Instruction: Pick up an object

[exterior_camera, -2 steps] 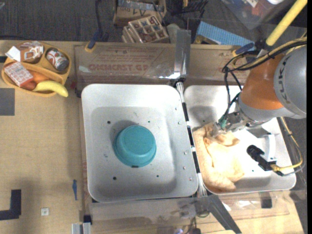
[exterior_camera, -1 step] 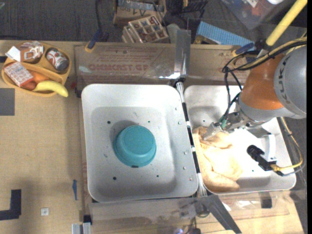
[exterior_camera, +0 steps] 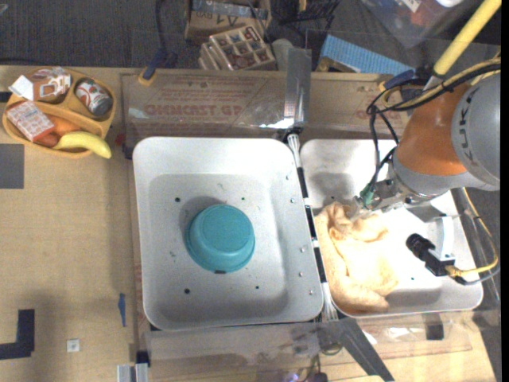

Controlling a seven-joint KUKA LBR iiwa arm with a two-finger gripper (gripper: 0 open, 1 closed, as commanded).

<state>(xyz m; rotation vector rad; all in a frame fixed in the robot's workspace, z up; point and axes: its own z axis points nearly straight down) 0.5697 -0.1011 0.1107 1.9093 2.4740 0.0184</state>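
In the camera view the arm reaches in from the right. Its grey body and orange band are bent over the right bin, with the wrist turned down and to the left. The claw hangs low over the left half of that bin, at the far edge of a cream cloth. I cannot tell whether it touches the cloth, or whether it is open or closed (the tip is small and blurred against the fabric). Nothing can be seen gripped in it.

By count there are two white bins, one cloth, one bowl, one yellow tray and one banana.

The right bin holds the cloth, crumpled in a strip from just below the claw down to the near left corner. The left bin holds a teal bowl, upside down and close to the middle of its floor, well apart from the claw.

The yellow tray sits on the worktop at the far left, away from both bins. It carries the banana along its near rim, two round tins and a small carton.
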